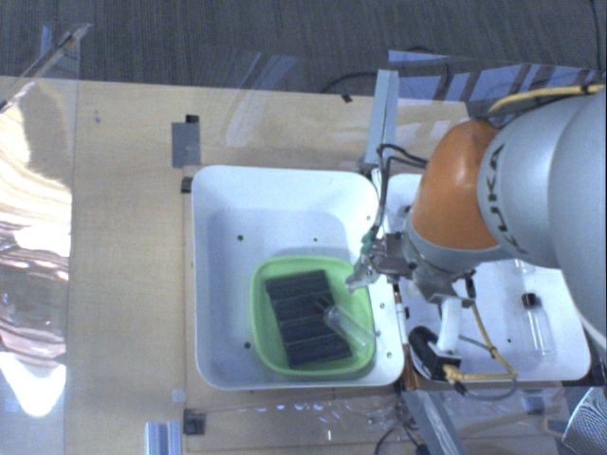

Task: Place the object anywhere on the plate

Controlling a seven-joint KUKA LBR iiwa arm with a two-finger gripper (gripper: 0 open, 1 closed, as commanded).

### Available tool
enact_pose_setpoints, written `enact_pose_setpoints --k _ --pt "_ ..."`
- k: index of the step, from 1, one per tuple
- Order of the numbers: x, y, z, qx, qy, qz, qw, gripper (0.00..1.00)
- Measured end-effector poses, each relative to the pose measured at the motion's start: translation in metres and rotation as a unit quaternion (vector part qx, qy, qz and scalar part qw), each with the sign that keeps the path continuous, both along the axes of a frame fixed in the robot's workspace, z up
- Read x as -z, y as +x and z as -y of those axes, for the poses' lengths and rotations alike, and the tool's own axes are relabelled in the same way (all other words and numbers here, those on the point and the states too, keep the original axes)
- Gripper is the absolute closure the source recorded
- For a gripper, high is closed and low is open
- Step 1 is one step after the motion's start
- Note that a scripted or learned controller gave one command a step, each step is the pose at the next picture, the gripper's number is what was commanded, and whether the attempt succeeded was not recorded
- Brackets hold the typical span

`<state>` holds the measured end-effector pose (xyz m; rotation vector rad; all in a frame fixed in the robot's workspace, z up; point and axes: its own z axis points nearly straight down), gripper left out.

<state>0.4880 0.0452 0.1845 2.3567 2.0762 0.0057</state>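
A green plate [270, 344] lies in the front right part of the left white bin [223, 245]. On it rests a black ridged slab [302, 318], set at a slant. A small clear plastic object [347, 323] lies on the plate against the slab's right edge. My gripper [366, 268] hangs just above the plate's right rim, close over the clear object, with nothing visibly held. The grey and orange arm hides the space between the two bins.
The right white bin [560, 368] holds a clear vial with a dark cap [536, 322], and the arm covers much of that bin. A metal post [383, 121] stands behind the bins. The left bin's back and left floor is bare white.
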Motion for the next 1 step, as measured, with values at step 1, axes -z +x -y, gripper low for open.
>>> enact_pose_setpoints --k 1 --pt "-0.0007 0.0181 0.0393 -0.016 -0.0006 0.001 0.9999 0.00"
